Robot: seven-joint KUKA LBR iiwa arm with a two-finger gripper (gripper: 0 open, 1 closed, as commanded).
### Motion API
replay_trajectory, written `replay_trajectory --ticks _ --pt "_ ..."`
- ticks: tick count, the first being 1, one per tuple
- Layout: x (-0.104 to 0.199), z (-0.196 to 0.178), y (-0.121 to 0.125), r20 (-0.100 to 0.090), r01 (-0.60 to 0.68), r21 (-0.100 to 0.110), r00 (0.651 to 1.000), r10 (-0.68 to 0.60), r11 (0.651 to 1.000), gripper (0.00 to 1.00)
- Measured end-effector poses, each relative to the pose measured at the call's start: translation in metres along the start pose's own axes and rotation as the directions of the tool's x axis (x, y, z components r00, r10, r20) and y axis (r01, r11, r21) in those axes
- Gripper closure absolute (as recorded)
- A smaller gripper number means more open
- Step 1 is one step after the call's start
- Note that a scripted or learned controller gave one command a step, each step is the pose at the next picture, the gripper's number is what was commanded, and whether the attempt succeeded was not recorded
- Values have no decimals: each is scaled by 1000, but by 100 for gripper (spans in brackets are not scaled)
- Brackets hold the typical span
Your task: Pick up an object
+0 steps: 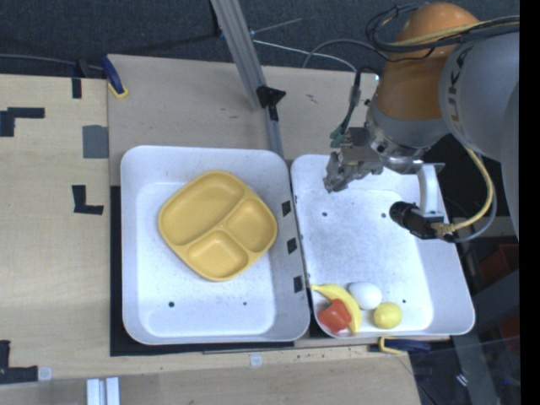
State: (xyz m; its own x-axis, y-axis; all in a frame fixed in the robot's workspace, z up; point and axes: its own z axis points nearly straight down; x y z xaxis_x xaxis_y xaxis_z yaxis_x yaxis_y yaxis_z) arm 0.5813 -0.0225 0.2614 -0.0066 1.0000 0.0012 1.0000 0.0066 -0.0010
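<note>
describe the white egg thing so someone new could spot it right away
Look in the right-hand bin, at its near edge where four small items cluster. The white egg sits between the banana and yellow lemon, and is the only white one.

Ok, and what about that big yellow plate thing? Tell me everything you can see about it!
The yellow plate is a divided tray that looks like smooth plastic, with rounded corners and three sunken compartments: one long, two smaller. It lies flat, right side up, turned at an angle, in the upper middle of the left bin. Nothing sits in its compartments. It touches only the bin floor beneath it. The gripper hangs over the right bin, well away from it.
</note>
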Motion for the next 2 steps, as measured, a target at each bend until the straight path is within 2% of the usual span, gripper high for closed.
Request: replay_trajectory --ticks 1,2 --pt "55 20 11 1 0 3 1000 0 1000 100" --pt "105 16 24 0 0 0 1000 0 1000 100"
